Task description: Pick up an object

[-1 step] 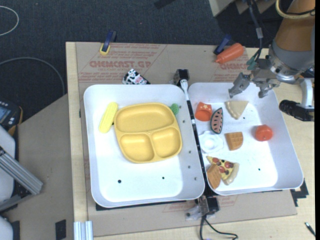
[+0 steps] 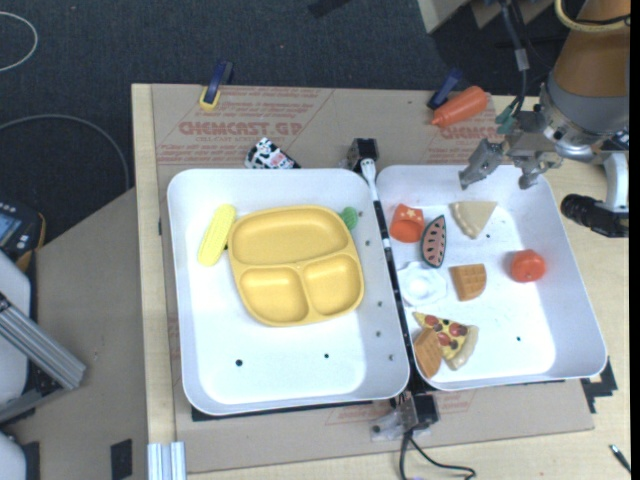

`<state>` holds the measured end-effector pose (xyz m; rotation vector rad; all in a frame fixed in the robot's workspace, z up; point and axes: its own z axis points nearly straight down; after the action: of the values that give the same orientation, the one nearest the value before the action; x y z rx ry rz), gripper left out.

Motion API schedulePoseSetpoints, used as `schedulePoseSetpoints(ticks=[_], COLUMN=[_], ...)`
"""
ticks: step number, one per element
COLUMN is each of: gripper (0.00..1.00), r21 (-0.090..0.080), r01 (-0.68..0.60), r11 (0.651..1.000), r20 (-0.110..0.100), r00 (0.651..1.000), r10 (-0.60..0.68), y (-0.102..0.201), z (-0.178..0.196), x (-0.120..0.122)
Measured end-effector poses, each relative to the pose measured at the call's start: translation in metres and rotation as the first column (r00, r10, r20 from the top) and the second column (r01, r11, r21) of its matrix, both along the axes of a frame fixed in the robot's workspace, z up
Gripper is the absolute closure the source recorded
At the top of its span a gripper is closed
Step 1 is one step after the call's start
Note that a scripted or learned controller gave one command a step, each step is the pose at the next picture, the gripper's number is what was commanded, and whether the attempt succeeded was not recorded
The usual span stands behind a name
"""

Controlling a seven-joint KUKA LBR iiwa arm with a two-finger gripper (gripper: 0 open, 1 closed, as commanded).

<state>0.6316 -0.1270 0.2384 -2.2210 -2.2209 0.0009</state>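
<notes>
Cardboard (image 2: 330, 108) printed in red covers the tabletop, with dark carpet (image 2: 150, 18) beyond it. Two white bins sit side by side on it. The right bin (image 2: 560, 308) holds toy food, a pizza slice (image 2: 445, 340) nearest its front rim. The gripper (image 2: 505, 173) hovers at that bin's back rim, fingers spread wide, holding nothing.

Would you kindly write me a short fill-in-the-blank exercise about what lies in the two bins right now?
1. The yellow divided tray lies in the ____ bin.
2. The corn cob lies on the tray's ____ side.
3. The watermelon slice lies in the ____ bin.
4. The hand hovers with nothing between its ____.

Missing words: left; left; right; fingers
</notes>
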Motion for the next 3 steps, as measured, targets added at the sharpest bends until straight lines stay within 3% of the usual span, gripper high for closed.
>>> schedulePoseSetpoints(ticks=[2,3], gripper=[0.00,0.00], r21=[0.001,-0.004], r01=[0.000,0.000], r11=[1.000,1.000], r20=[-0.005,0.003], r00=[1.000,1.000], r10=[0.000,0.000], y=[0.002,0.000], z=[-0.126,-0.150], x=[0.003,0.005])
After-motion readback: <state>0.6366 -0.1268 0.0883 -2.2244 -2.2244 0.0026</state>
